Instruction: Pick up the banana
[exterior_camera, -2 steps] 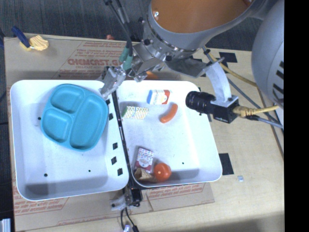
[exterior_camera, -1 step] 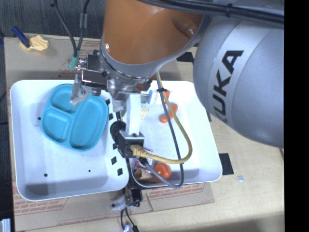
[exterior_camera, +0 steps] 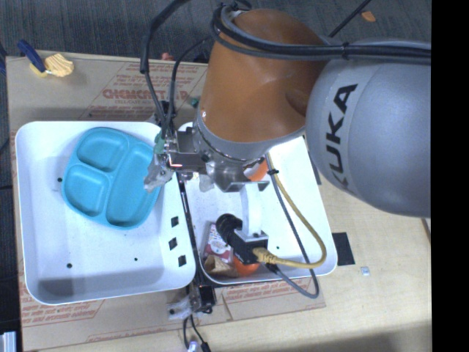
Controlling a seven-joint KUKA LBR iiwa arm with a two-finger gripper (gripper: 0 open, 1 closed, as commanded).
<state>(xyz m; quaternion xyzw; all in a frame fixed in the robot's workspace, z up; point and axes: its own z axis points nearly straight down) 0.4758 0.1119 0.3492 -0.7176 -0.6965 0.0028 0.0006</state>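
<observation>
Over the right bin (exterior_camera: 327, 249), the claw (exterior_camera: 220, 178)

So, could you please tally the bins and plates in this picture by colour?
White bins: 2, the left bin and the right bin
Blue plate: 1
Total: 3

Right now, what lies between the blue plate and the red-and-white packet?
In the camera view, bare white floor of the left bin, then the adjoining walls of both bins.
</observation>
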